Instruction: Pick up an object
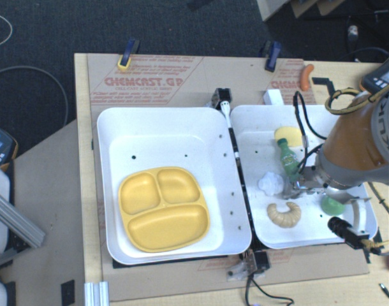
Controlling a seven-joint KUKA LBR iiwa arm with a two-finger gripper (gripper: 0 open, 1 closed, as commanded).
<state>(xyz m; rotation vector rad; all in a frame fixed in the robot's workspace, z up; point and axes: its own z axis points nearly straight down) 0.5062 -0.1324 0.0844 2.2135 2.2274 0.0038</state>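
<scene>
Two shallow white bins sit side by side on a cardboard-covered bench. The left bin [118, 132] holds one thing, a yellow tray [163, 206] with three compartments, lying flat near its front edge and well apart from the arm's work. The right bin [252, 123] holds the loose objects, gathered where the arm [351, 145] can reach in from the bench's right edge. There is one yellow lump [287, 134] towards the back edge, one green bottle [287, 158] lying just in front of it, one crumpled white piece [270, 183] near the middle, one tan curved piece [284, 214] — shaped like a shrimp — near the front edge, and one green round thing [332, 204] at the right, partly hidden by the arm. That makes five candidates for picking. The gripper [299, 185] hangs low over the middle of the right bin, between the bottle and the tan piece and just beside the white piece — likely lined up for a grasp. Whether it is closed or released cannot be told from this angle, and nothing is seen held in it.
</scene>
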